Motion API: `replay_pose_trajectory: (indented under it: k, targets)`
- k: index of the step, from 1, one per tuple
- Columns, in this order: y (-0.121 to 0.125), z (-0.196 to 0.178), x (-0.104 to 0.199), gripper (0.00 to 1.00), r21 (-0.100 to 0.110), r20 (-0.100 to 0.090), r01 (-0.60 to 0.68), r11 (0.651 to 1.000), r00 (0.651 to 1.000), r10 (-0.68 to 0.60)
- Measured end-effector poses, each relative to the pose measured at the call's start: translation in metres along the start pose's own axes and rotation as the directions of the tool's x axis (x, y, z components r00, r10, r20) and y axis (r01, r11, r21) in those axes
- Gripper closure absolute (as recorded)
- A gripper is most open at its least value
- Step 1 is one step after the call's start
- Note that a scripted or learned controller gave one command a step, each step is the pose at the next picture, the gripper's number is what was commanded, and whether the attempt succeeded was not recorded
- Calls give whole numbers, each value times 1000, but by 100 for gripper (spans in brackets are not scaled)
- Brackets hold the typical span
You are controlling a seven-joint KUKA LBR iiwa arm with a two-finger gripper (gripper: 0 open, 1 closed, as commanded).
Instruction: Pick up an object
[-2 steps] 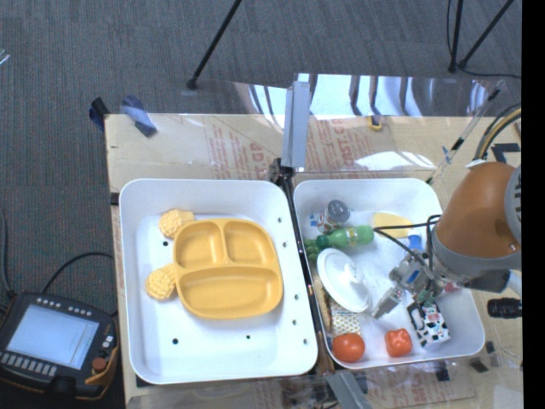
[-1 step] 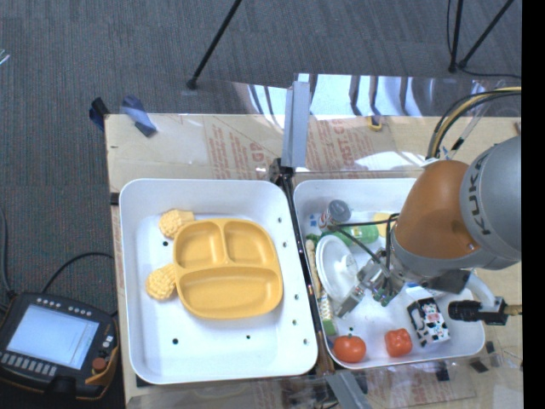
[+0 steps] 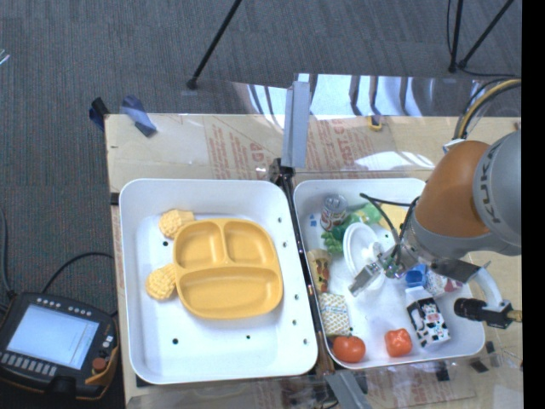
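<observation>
The right bin [image 3: 380,315] holds several small objects: a silver can [image 3: 333,208], a green packet [image 3: 338,238], a white round dish [image 3: 359,244], a blue piece [image 3: 415,276], a cow-patterned carton [image 3: 428,323], two red tomato-like toys [image 3: 348,348] [image 3: 398,342], a waffle-patterned packet [image 3: 334,312] and a narrow tube [image 3: 320,271]. My gripper [image 3: 373,273] hangs low over the middle of this bin, just below the white dish and left of the blue piece. The arm's orange band hides the bin's right side.
The left bin [image 3: 136,313] carries a yellow divided plate [image 3: 228,267] with two yellow waffle pieces [image 3: 174,222] [image 3: 161,283] at its left edge. A metal post [image 3: 296,126] stands behind the seam between the bins. A teach pendant [image 3: 55,339] lies at bottom left.
</observation>
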State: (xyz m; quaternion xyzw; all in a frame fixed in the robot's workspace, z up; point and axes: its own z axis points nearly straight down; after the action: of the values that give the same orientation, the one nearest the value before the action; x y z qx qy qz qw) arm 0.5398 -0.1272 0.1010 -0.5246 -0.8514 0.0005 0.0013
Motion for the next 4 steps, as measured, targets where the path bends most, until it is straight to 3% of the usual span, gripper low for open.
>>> replay_pose_trajectory:
  k: [1,2,3,4]
  targets:
    - [54,-179,-119,0,-10,13,126,992,992,-126]
    - [-16,-41,-86,0,2,-6,285,958,958,-285]
    - [-23,-3,-80,0,-23,36,205,979,978,-204]
    - [-20,-14,-80,100,-27,41,211,977,977,-210]
